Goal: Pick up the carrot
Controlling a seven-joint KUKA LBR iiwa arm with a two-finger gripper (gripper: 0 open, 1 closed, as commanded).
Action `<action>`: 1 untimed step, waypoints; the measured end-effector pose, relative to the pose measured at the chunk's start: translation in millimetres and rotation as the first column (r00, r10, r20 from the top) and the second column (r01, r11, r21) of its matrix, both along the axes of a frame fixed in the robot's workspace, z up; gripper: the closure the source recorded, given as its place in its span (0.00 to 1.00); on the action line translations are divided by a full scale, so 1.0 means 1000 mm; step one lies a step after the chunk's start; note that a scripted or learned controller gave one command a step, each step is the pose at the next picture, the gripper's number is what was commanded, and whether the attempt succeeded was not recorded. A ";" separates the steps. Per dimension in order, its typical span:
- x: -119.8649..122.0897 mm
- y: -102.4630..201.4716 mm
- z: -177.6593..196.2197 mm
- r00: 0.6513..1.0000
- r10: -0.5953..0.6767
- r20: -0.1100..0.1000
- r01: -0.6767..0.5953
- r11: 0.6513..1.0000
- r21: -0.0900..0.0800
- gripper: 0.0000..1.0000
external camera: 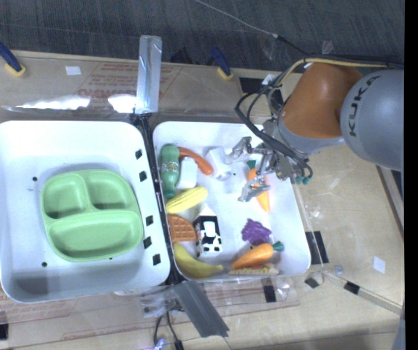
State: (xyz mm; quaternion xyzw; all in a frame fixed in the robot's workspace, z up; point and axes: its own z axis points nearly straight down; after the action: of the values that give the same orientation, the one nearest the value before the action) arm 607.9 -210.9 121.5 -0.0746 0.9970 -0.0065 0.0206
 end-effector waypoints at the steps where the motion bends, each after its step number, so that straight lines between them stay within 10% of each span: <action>1: -0.012 0.000 -0.010 0.992 -0.128 0.003 0.128 0.992 0.007 0.00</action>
State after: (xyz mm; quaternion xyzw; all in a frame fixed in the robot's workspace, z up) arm 595.6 -211.3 111.9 -0.0102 0.9997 -0.0048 0.0220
